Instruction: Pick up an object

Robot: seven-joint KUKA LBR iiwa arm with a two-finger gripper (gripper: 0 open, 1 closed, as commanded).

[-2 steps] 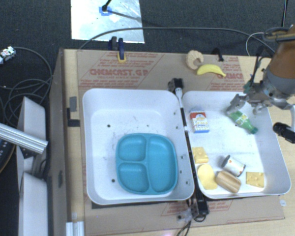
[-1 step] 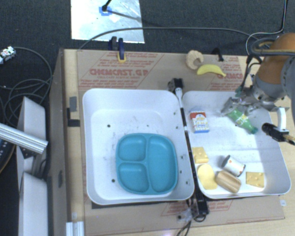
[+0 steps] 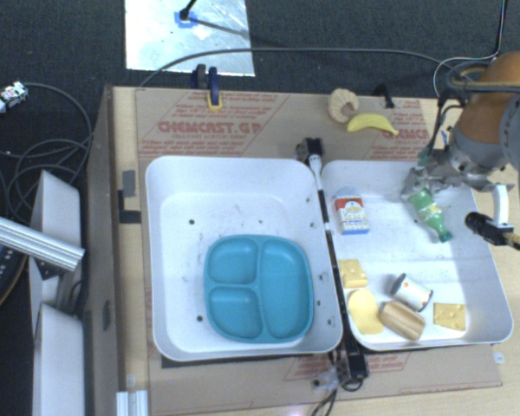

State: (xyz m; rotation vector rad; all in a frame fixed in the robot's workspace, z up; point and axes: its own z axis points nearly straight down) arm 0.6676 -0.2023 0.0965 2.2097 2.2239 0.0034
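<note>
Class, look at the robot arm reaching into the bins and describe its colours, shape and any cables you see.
The arm is a rounded grey casing with an orange band at its top. Thin dark cables loop beside it. Its tool is a small metallic grey assembly at the arm's end.

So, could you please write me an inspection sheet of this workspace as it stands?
Surface: cardboard-covered bench bearing a left bin and a right bin.
Job's things: in the right bin, a green bottle, a red and white carton, a small can, a bread roll and three yellow pieces.
Clutter: blue divided tray in the left bin; banana on the bench behind the bins.
Grippers: hand low over the green bottle's upper end; grip unclear.
Cables: black cables on the floor to the left.
Surroundings: dark floor, silver sheet.
</note>
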